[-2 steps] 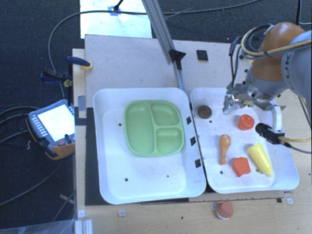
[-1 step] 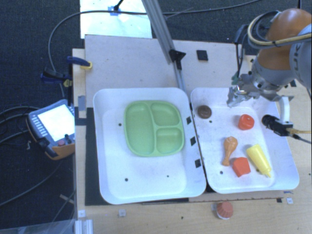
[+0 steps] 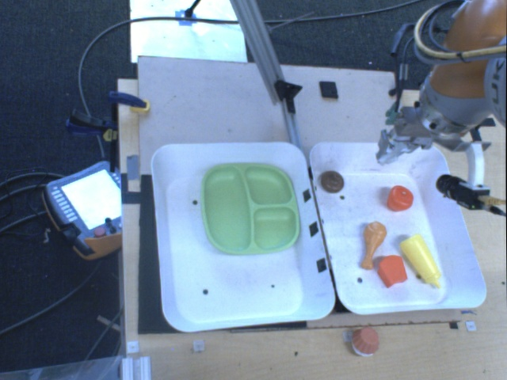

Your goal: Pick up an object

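**Hovering over the right bin, nothing chosen yet**

My claw [image 3: 390,150] hangs above the far edge of the right bin [image 3: 459,291], carrying nothing; how wide it stands I cannot tell from here. The candidates lie below me: a brown disc [image 3: 331,182] near the far left corner, a red tomato-like piece [image 3: 400,198] toward the middle, and a toy drumstick [image 3: 372,242], an orange block [image 3: 391,271] and a yellow corn-like piece [image 3: 421,260] clustered near the front edge. I judge this the approach step. Next I should centre over one piece, probably the tomato, and descend.
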Available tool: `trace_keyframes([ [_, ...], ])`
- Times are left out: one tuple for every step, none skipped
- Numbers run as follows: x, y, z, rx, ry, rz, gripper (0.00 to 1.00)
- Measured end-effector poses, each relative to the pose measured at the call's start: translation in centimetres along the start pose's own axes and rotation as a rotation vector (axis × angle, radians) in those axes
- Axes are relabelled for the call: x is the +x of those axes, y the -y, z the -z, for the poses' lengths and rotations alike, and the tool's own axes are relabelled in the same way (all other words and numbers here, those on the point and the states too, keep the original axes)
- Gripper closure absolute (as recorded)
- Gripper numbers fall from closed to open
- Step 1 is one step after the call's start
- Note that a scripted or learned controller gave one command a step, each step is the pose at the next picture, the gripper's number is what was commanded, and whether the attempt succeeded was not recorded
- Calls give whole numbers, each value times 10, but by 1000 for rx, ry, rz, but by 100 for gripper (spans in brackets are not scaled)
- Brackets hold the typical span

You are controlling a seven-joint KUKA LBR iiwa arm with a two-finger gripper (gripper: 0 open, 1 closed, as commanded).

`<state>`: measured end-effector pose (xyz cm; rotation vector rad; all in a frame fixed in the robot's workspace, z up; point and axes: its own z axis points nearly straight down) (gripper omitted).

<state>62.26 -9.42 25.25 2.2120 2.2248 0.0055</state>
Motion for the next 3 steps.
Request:
trace_keyframes([
  [49,-13,-9,2,-1,3,100],
  [102,-17,-23,4,-3,5,100],
  [159,-22,-33,4,-2,5,100],
])
